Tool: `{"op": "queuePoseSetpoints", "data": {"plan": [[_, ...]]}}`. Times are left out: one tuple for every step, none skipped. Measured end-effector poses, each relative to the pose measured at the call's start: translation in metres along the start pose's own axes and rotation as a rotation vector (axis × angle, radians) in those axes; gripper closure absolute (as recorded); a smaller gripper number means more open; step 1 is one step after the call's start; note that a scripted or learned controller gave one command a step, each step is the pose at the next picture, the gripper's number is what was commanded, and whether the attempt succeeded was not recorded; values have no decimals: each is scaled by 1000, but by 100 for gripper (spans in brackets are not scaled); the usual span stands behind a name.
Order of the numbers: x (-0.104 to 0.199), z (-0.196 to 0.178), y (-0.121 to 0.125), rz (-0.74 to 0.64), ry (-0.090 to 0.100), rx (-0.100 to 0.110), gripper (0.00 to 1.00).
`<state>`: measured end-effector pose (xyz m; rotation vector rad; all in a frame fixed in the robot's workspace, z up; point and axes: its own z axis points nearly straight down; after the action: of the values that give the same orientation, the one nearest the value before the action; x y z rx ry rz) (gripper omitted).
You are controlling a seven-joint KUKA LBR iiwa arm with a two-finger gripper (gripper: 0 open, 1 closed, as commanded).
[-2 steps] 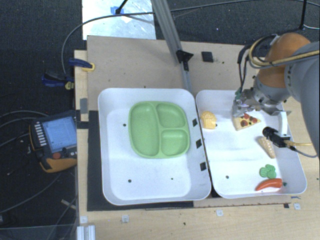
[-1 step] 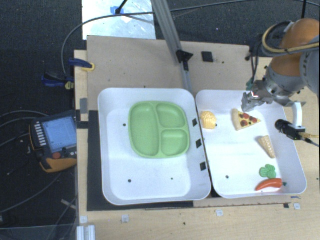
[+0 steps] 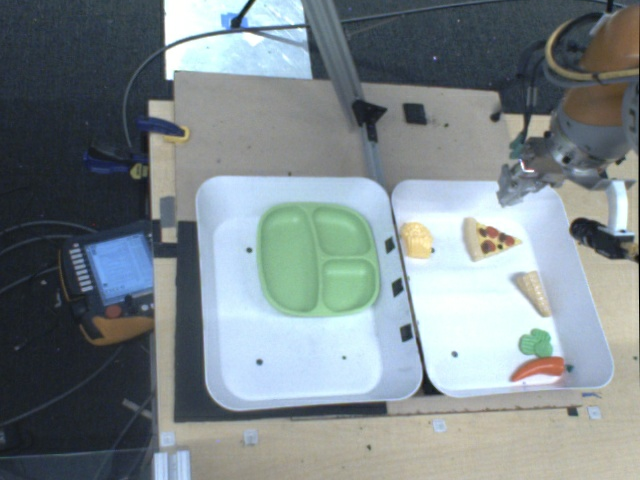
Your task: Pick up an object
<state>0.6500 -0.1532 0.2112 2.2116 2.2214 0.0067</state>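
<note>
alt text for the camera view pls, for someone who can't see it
A grey robot arm's gripper hangs over the right white bin, near a toy pizza slice. The left white bin holds a green divided plate.

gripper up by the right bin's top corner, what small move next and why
Probably ease the gripper down and toward the pizza slice. It hovers at the right bin's upper rim holding nothing visible, and the slice is the nearest toy, lying apart from the others.
</note>
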Motion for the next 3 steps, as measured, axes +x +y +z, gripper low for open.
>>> {"op": "queuePoseSetpoints", "data": {"plan": [[0,-55,2,-2,0,-1,100],[62,-51,-6,-6,4,7,100],[119,-39,-26,-5,4,8,100]]}}
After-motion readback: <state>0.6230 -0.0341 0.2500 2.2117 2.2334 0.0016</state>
